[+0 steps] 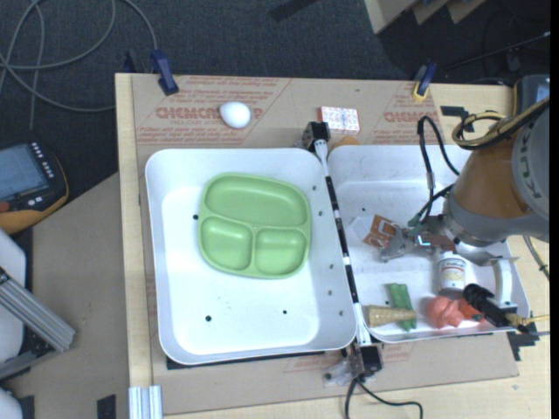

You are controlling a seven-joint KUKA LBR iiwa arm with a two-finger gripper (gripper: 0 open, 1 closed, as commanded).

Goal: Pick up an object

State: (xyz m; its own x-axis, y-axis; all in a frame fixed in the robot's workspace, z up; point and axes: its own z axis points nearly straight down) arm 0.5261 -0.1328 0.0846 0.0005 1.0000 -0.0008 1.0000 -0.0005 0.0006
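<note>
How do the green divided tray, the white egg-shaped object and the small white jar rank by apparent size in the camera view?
1. Green divided tray, by far the largest.
2 and 3. White egg-shaped object and small white jar: too close to rank; the arm also overlaps the jar's top.

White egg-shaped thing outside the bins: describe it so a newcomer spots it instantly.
Start at the left bin, the one holding the green divided plate. Look past its far edge onto the printed cardboard. The egg lies there, smooth, plain white and rounded, unlike the square patterned block to its right.
</note>
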